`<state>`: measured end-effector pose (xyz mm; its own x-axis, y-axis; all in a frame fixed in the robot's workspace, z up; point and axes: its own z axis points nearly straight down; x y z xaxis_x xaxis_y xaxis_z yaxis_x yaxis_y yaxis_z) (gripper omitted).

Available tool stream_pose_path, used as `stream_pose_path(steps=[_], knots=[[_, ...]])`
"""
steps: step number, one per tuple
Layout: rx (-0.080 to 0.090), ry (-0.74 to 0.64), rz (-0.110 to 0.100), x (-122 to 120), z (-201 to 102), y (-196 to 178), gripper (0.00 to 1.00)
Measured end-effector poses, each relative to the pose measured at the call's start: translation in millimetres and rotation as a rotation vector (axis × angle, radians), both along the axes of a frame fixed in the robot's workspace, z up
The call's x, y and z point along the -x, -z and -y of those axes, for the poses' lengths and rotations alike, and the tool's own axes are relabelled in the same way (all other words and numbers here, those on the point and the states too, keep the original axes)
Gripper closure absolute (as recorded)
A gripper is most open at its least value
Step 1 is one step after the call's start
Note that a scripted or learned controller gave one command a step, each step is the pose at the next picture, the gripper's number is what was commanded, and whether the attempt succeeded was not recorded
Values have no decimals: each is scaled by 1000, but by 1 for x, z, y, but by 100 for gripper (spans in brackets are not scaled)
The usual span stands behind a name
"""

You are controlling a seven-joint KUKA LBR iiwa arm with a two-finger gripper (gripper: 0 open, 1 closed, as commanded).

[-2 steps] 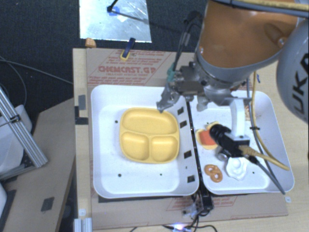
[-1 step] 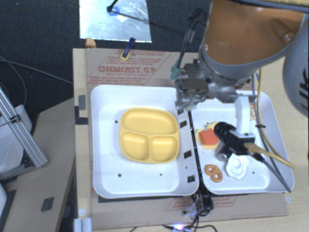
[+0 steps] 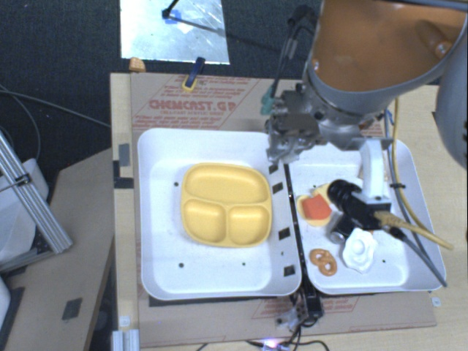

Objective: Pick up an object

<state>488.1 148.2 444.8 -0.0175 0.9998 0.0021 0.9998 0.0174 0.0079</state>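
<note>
Camera view from above the counter (image 3: 88, 196). A cardboard sheet (image 3: 191, 104) lay under both bins; its red print, beyond the yellow plate (image 3: 225, 203), appeared to read "CHEMCAST", with the smaller lines below it too fine to read. The yellow plate sat flat in the middle of the left bin (image 3: 157, 269), its long axis running roughly left to right in the view, its single wide compartment on the far side and its two smaller ones on the near side.

To the plate's right, in the right bin (image 3: 409, 273), lay an orange-red piece (image 3: 316, 208), level with the plate, a brown pretzel (image 3: 322, 261), nearer the camera, and a white lump (image 3: 360, 250), right of the pretzel. The tool (image 3: 280, 151) stood just beyond the plate's far right corner, over the bins' shared edge; whether it was open or closed could not be told, and nothing was seen gripped in it.
</note>
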Motion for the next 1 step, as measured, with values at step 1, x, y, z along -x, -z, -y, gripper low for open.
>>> stream_pose_path(steps=[1], knots=[[0, -6, 2, -1, 0, -11, 100]])
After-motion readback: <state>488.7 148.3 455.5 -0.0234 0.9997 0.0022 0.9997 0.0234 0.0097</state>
